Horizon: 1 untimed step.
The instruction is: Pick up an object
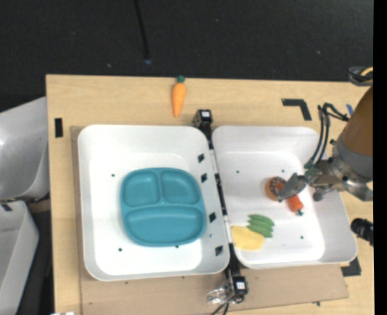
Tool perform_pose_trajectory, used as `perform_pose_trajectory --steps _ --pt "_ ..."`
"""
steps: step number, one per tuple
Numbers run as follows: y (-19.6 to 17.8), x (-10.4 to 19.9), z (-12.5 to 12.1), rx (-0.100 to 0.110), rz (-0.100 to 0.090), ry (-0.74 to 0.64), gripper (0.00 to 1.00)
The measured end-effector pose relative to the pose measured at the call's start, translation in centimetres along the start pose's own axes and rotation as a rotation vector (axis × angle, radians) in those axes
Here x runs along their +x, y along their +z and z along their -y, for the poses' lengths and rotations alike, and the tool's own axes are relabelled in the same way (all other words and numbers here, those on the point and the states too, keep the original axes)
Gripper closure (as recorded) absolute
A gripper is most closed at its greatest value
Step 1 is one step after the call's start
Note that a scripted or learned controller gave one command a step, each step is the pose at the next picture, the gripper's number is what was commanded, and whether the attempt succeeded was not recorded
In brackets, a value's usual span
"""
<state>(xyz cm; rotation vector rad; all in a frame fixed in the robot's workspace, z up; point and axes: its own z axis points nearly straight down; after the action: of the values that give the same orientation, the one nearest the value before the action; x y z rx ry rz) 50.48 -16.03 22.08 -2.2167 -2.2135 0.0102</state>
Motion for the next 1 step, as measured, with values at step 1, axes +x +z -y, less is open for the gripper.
perform_pose_trajectory --steps 1 --pt "-0.57 0.01 -0.26 -0.012 0.003 -0.003 0.00"
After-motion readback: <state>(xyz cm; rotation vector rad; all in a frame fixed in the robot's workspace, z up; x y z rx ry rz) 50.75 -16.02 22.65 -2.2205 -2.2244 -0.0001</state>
